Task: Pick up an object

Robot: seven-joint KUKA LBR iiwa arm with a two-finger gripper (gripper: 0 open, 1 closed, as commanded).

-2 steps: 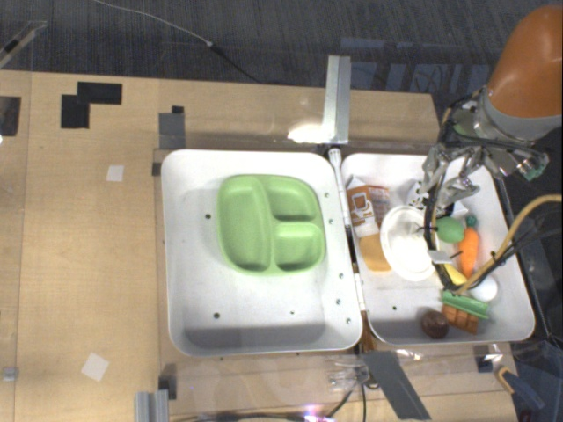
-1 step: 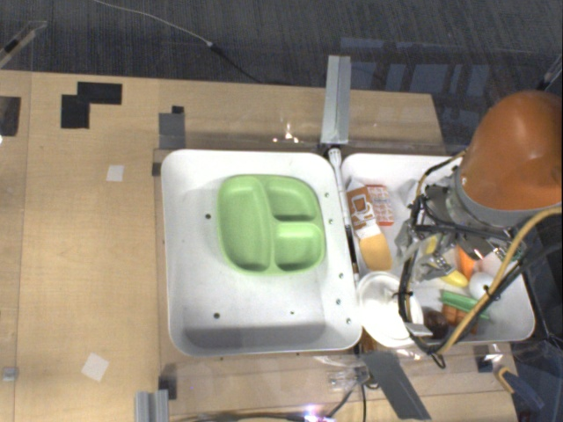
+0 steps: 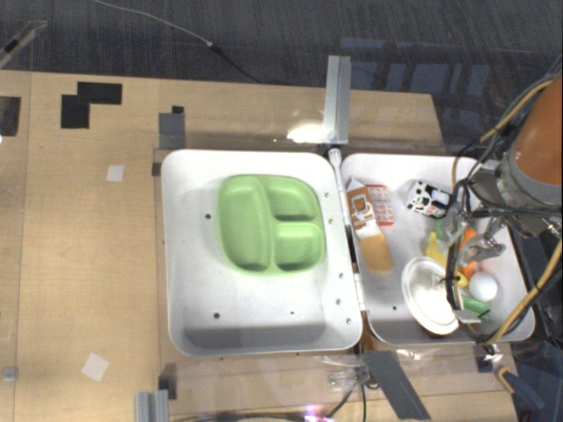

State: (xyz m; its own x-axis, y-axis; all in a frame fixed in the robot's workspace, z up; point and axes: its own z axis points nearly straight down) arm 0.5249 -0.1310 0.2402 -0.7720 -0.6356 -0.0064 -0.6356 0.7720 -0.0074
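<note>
The right bin [image 3: 387,319] holds several small items. A brown and orange packet [image 3: 371,227] lies along its left side. A black and white piece [image 3: 427,200] sits near the back. A white bowl [image 3: 429,295] rests at the front, with a white ball [image 3: 483,287] and a green piece [image 3: 476,306] to its right. A yellow piece [image 3: 437,246] lies behind the bowl. My gripper [image 3: 468,251] hangs low over the bin's right part, just above the yellow piece, an orange piece [image 3: 471,234] and the ball. Cables cover much of it.
A green divided tray [image 3: 268,222] lies upside-up in the middle of the left bin [image 3: 193,315]. The arm's orange band [image 3: 541,139] and dark cables loom over the right bin's right wall. A metal post [image 3: 338,104] stands behind the wall between the bins.
</note>
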